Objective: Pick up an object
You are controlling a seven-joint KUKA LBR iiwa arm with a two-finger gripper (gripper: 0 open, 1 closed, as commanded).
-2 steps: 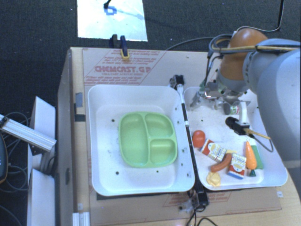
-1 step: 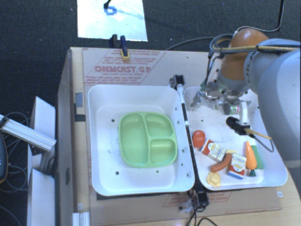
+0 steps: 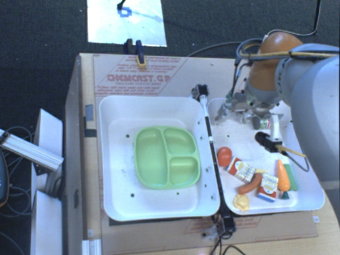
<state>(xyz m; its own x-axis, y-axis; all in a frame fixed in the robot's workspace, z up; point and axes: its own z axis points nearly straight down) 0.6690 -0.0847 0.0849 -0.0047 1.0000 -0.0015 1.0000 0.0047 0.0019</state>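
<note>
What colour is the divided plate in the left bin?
Light green divided plastic plate, seen in the camera view.

Two bins sat side by side on the table point(image 3: 159, 70). The left bin point(image 3: 114, 142) held a divided plate point(image 3: 166, 157); the right bin point(image 3: 308, 193) held toy foods point(image 3: 258, 179) toward its near end, beneath the arm point(image 3: 297, 73).

Grey arm point(image 3: 311, 84) bent low, pincer point(image 3: 264, 122) pointing down.
</note>
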